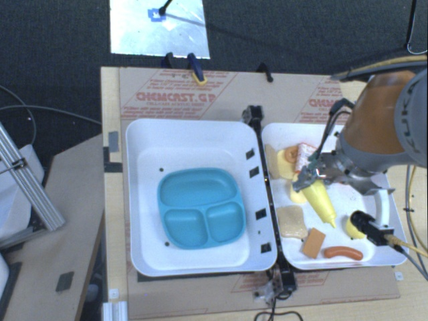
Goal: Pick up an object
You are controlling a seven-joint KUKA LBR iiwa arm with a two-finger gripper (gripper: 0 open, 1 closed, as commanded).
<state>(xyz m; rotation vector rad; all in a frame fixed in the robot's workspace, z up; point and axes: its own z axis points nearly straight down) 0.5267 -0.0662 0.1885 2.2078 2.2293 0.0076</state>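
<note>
The right bin (386,263) holds several toy foods. A long yellow piece (322,204) lies at a slant in its middle. My gripper (306,178) sits low over that piece's upper left end, seemingly touching it. Just left of the gripper are a pale yellow slab (275,163), an orange round piece (292,155) and a red-and-white item (305,150). Nearer the front lie a tan bread slice (291,221), an orange block (312,243) and a red sausage (343,252). The arm hides the bin's right part.
The left bin (144,179) holds a blue compartment plate (200,206). A black divider (263,186) runs between the bins. A small yellow piece (354,227) lies by a black and white fitting (374,223) at the right. A metal sheet (158,19) lies beyond the bench.
</note>
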